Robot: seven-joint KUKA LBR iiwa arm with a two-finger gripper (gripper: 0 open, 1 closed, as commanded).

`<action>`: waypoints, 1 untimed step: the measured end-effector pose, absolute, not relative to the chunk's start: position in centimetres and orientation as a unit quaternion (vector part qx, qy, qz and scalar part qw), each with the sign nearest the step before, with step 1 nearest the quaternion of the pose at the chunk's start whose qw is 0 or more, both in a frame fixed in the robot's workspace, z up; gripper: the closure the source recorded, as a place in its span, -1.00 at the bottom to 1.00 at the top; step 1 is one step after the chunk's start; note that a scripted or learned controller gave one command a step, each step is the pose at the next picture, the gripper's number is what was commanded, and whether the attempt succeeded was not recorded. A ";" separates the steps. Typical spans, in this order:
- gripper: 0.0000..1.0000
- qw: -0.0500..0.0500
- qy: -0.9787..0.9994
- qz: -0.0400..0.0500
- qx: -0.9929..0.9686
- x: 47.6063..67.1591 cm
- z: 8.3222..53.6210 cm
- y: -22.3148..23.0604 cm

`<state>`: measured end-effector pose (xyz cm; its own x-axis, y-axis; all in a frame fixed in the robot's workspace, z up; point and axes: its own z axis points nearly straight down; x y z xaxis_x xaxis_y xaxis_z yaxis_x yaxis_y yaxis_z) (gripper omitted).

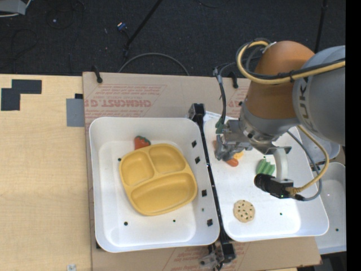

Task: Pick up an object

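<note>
The table [39, 168] at the left is pale, smooth wood grain, with a few grey and dark blue patches stuck near its top edge. A sheet of brown cardboard [141, 95] with reversed red print lies under the 2 shallow bins. The left bin [107, 230] is glossy white plastic with rounded corners; in it sits a yellow divided plate [158, 178], matte, with 3 compartments, lying at a tilt. An orange-red toy with a green tip [141, 142] pokes out from behind the plate's upper edge, mostly hidden by it. The right bin [293, 224] holds a round tan cookie with dark specks [244, 211], a small green piece [265, 167] partly covered by the arm, and an orange object [232, 161] just beneath the gripper [227, 149]. The gripper's metal parts are dark and tangled with cables; whether the fingers are open or closed around the orange object cannot be told. Beyond the table, dark carpeted floor [84, 33] carries loose black cables.
</note>
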<state>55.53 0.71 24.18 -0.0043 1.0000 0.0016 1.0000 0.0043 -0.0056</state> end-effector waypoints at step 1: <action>1.00 0.003 -0.708 0.002 -0.706 54.0 22.5 5.7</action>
<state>54.02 5.69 22.47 -0.0038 1.0000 0.0010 1.0000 0.0038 -0.0067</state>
